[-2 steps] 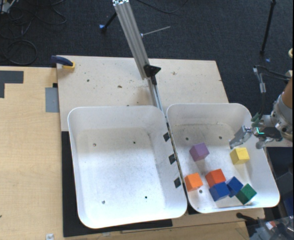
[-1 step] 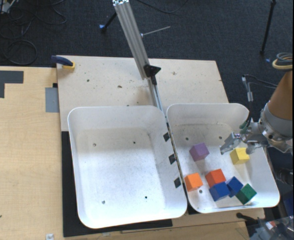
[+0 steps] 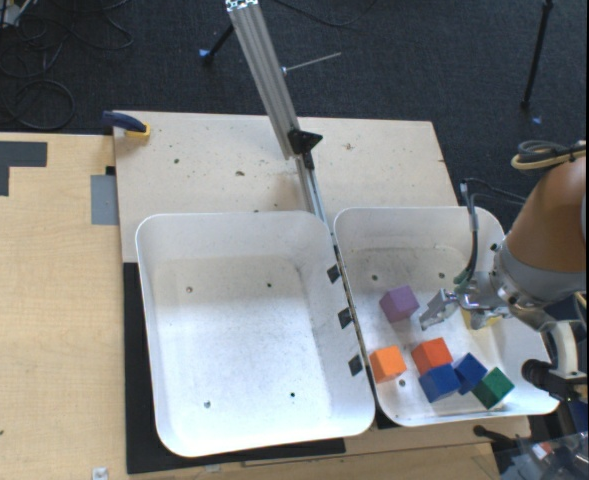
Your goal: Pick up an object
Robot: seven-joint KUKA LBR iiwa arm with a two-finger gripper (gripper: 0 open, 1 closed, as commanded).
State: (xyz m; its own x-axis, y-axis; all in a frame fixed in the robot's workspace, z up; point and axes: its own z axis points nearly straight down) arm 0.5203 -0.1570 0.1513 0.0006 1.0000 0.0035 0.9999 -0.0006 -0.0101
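In the right bin (image 3: 414, 230) lie a purple cube (image 3: 399, 304), an orange cube (image 3: 388, 363), a red-orange cube (image 3: 432, 353), two blue cubes (image 3: 438, 382) (image 3: 469, 370) and a green cube (image 3: 494, 387). My gripper (image 3: 440, 311) hangs over this bin, just right of the purple cube and above the red-orange one. Nothing is visible between its fingers.
The left bin (image 3: 174, 238) sits beside the right one, with a row of black clips (image 3: 342, 317) along the shared wall. A slanted aluminium pole (image 3: 269, 78) rises behind the bins. The arm's orange band (image 3: 559, 213) is at the right edge.
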